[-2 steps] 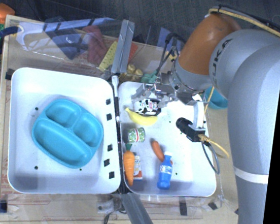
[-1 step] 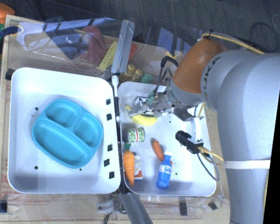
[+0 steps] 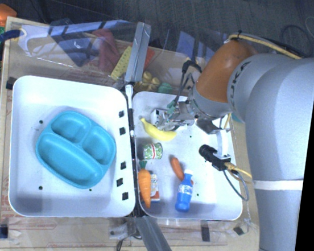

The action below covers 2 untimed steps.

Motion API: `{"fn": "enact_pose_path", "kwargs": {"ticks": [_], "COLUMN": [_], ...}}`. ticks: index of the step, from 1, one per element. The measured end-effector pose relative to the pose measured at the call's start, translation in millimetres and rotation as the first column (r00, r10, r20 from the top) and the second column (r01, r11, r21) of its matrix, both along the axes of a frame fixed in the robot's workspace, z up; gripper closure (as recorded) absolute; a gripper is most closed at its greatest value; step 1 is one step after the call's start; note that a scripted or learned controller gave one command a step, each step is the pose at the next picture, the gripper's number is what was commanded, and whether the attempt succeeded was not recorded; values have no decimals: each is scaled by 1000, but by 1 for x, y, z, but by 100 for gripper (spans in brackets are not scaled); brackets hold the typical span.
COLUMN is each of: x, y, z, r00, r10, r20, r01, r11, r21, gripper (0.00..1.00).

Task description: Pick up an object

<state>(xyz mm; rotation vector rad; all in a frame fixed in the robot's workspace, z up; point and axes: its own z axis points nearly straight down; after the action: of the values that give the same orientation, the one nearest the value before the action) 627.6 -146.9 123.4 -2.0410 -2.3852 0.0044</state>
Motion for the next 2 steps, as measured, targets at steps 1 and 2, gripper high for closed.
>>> {"fn": "enact_pose_path", "kwargs": {"ticks": [1,2], "x": [0,-8], "y": [0,6], "z": [0,-31], "r00": [1000,992], "r10": [0,129], "r20": [0,1], "r01": [0,-129], "r11": [1000,992], "r21": [0,1], "gripper": [0,0]}}
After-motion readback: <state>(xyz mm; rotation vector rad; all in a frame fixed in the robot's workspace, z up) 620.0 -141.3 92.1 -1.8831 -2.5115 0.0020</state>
